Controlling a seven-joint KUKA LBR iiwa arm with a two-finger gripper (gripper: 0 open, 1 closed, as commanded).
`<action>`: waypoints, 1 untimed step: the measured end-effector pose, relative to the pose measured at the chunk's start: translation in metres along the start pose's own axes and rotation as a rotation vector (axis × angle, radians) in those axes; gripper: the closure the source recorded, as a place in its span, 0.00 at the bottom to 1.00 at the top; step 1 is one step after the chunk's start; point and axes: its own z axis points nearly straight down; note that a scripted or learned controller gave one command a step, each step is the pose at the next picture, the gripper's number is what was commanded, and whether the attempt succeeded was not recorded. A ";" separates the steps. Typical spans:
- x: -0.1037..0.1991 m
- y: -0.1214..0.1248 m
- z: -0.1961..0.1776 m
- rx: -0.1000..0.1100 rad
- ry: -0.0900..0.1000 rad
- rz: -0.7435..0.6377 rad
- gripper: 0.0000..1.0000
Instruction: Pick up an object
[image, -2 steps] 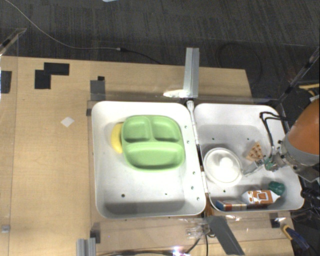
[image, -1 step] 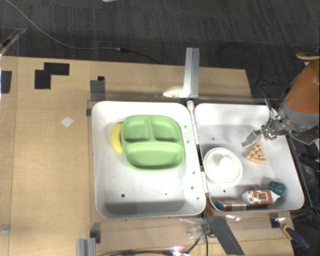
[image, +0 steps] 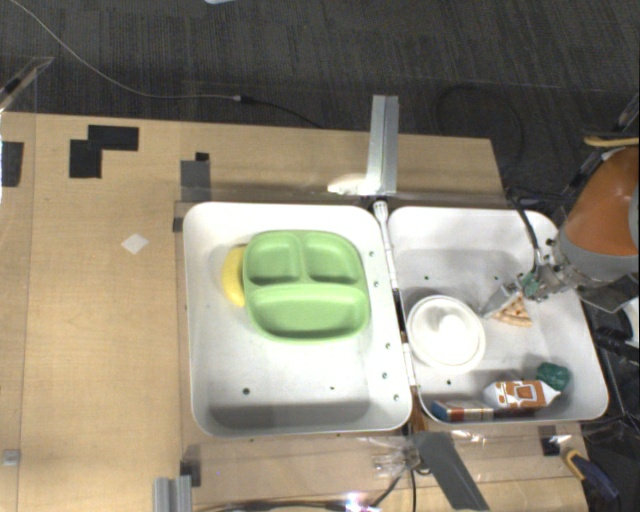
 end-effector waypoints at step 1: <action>-0.001 0.003 -0.014 -0.008 -0.007 -0.002 1.00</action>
